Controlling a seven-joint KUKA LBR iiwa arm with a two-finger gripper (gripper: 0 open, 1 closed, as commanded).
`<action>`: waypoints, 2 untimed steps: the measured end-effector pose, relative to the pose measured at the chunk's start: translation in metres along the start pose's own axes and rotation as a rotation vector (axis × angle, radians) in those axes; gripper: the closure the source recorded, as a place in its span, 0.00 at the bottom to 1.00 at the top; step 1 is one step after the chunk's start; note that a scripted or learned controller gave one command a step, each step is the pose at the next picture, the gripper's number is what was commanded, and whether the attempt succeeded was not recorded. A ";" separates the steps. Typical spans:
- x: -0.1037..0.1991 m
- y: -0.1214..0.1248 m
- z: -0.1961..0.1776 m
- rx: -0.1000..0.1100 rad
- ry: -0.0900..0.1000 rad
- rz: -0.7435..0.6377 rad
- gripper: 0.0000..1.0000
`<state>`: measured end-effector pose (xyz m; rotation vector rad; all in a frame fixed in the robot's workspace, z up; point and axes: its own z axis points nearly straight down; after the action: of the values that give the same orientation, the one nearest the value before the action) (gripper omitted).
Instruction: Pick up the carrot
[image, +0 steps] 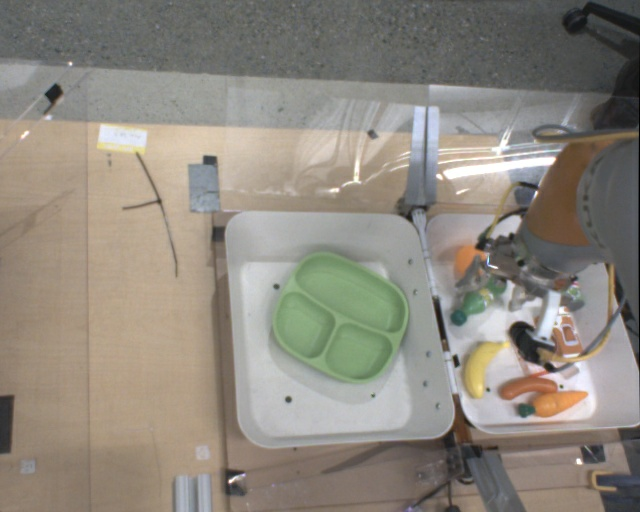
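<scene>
The carrot (560, 403), orange with a pointed right end, lies at the front of the right bin (610, 425). The gripper (500, 272) hangs over the back half of that bin, well behind the carrot and not touching it. It sits close to an orange fruit (464, 262) and some green pieces (472, 300).
A red pepper-like piece (525, 386) lies just left of the carrot, with a yellow banana (481, 368) further left. A red and white packet (567, 336) lies behind the carrot. The left bin (250, 400) holds a green divided plate (340, 316).
</scene>
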<state>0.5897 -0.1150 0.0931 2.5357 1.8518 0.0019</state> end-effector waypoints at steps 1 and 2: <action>0.021 0.067 0.001 -0.003 0.000 0.068 0.00; 0.022 0.069 -0.012 -0.009 -0.001 0.059 1.00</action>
<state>0.6615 -0.1153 0.1057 2.5826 1.7726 0.0089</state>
